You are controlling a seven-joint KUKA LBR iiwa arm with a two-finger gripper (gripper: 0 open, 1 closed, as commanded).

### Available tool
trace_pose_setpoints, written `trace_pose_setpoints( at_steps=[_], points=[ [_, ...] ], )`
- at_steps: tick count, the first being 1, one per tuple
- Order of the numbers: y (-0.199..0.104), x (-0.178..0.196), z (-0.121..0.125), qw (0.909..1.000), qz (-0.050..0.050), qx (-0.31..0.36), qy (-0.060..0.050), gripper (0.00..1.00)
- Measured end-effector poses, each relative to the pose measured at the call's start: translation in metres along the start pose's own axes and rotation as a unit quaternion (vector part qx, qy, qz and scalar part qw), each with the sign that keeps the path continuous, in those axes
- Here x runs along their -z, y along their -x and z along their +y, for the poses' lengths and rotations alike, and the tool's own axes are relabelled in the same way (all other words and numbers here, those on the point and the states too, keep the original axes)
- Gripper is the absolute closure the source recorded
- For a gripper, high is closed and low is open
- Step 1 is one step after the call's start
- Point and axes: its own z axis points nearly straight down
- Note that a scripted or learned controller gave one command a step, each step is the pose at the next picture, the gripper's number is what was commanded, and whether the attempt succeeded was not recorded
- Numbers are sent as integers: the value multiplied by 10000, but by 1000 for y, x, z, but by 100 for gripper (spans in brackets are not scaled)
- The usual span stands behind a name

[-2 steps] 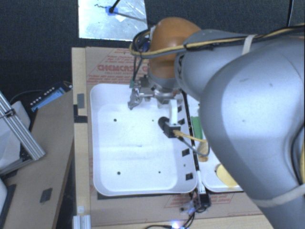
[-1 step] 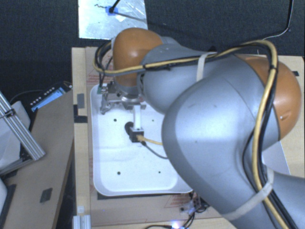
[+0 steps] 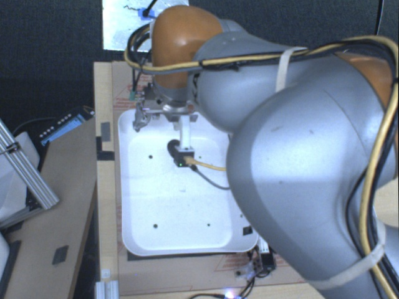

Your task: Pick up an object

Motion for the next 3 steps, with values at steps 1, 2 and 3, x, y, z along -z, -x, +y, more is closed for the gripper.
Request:
trace_pose_setpoints(
  at_steps=[1, 2, 3],
  points=[
    [1, 72, 6, 10000, -1, 0, 6, 0],
    [1, 78, 6, 10000, -15, 21, -13, 100],
    [1, 128, 6, 10000, -5, 0, -9, 100]
  ],
)
